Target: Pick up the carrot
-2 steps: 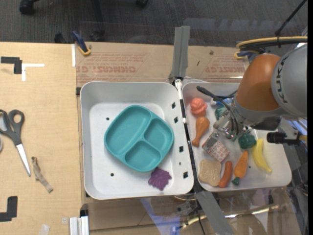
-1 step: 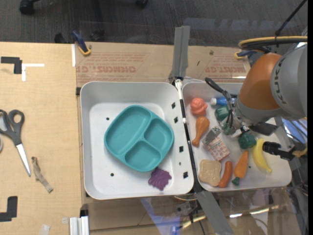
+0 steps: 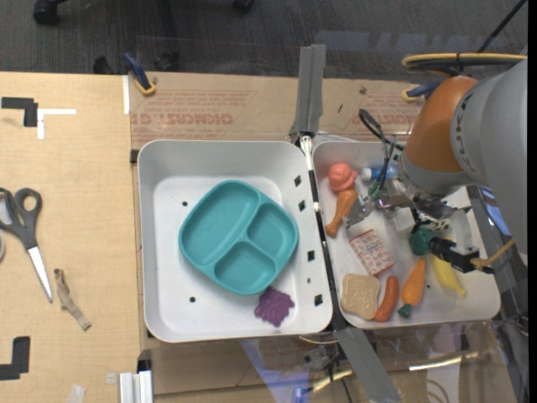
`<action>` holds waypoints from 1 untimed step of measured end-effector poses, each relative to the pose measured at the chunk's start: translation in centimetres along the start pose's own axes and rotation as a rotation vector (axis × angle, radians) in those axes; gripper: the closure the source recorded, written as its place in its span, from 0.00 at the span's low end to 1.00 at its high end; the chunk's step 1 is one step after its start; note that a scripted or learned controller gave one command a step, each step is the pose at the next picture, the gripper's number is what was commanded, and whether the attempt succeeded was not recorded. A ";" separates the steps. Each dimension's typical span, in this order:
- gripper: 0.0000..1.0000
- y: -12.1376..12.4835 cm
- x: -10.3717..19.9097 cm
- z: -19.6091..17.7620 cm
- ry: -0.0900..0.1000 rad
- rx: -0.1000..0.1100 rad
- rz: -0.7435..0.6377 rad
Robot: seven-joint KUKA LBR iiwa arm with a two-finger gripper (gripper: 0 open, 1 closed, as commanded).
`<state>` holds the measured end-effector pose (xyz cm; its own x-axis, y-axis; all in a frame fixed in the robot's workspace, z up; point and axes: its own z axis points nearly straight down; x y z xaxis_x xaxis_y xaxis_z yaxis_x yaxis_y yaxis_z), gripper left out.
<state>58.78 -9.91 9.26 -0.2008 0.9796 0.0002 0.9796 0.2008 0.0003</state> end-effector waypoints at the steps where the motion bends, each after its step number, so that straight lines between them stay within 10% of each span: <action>1: 0.00 4.2 -0.8 0.2 -0.001 0.007 0.031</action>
<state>63.04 -9.87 9.10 -0.1708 0.9853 -0.0013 0.9853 0.1708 -0.0063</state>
